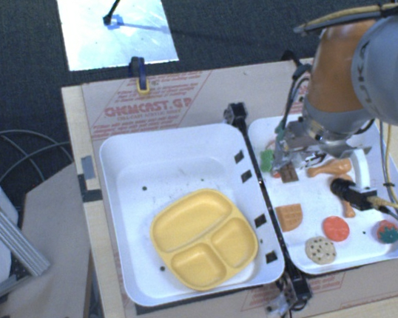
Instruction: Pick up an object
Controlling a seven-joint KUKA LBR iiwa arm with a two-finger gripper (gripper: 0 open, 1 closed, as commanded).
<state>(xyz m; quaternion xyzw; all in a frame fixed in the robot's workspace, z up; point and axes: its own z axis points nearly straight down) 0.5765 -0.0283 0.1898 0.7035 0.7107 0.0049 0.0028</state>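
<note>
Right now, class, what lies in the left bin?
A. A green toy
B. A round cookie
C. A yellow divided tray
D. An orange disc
C: the yellow tray, with three compartments, lies in the left bin; the cookie, the orange disc and the green toy all lie in the right bin.

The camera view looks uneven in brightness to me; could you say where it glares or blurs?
Camera view: the shiny sheet behind the bench glares nearly white; the white bins are bright yet readable; the arm looms large and slightly soft; the dark floor lacks detail.
</note>
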